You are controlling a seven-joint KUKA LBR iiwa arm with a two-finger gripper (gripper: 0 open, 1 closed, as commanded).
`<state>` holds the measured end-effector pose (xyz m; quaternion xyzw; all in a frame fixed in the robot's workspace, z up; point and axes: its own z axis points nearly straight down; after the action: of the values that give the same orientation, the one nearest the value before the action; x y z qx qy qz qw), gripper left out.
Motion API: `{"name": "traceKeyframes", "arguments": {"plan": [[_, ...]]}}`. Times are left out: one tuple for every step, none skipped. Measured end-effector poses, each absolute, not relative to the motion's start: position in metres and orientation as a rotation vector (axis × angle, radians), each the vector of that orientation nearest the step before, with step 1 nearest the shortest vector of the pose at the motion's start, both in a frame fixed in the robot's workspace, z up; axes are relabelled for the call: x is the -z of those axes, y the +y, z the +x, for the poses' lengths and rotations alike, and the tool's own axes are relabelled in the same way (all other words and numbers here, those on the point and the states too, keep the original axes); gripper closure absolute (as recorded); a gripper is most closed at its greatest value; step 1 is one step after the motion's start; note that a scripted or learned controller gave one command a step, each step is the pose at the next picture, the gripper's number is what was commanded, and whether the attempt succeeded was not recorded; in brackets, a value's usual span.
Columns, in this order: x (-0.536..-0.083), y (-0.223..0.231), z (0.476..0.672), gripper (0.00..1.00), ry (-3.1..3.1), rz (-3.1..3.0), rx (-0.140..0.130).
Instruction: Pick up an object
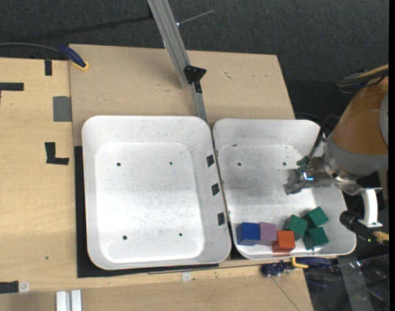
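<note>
Gripper [299, 179] sits low over the right bin [262, 131], near its right wall, approx mid-height of the bin floor. Can't tell its state, too small and blurred to read. Nothing visibly held; whether it touches the bin floor, can't tell.

Objs all clustered in the right bin's near-right corner, below the gripper and apart from it: blue block [249, 232], purple block [268, 232] touching it, orange block [285, 240] next, then three green blocks [297, 225] [317, 216] [316, 237] closest to the wall.

Left bin [145, 125] lies just beside the right bin.
</note>
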<state>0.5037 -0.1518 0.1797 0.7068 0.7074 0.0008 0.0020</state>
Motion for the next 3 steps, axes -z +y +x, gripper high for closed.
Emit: {"name": "traceKeyframes", "arguments": {"plan": [[-0.233, -0.152, 0.505, 1.0, 2.22, 2.216, -0.004], [-0.223, -0.108, 0.526, 1.0, 2.229, 2.217, 0.001], [-0.223, -0.055, 0.543, 1.0, 2.231, 2.215, -0.001]]}}
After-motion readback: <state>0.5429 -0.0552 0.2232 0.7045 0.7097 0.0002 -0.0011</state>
